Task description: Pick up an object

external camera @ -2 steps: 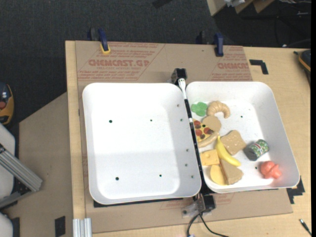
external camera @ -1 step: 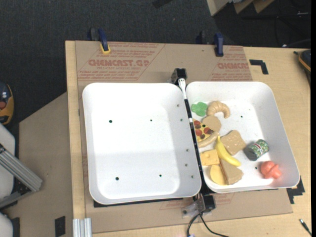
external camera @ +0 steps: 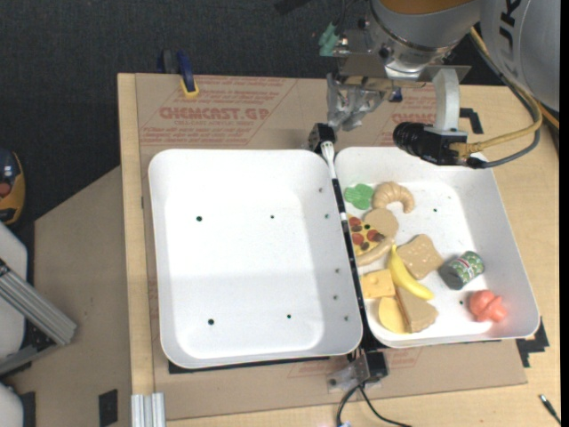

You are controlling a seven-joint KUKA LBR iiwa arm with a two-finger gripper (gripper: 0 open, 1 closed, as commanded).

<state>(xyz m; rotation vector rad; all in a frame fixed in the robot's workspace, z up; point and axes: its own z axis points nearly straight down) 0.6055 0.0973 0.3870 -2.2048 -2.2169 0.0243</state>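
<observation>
My gripper (external camera: 352, 114) hangs high above the far edge of the bench, behind the seam between the two bins, with nothing visible between its fingers. The right bin (external camera: 498, 212) holds several toy foods: a green piece (external camera: 360, 195), a croissant (external camera: 396, 196), a pizza slice (external camera: 369, 232), a toast slice (external camera: 420, 255), a banana (external camera: 407, 278), a cheese wedge (external camera: 377, 285), a dark can (external camera: 460, 269) and a red tomato-like piece (external camera: 486, 305). All lie well below and in front of the gripper.
The left bin (external camera: 240, 256) sits beside the right one, sharing a black-clipped seam (external camera: 340, 221). A black camera mount with a yellow cable (external camera: 436, 142) juts over the right bin's far rim. A blue-yellow clamp (external camera: 186, 72) stands at the board's far left.
</observation>
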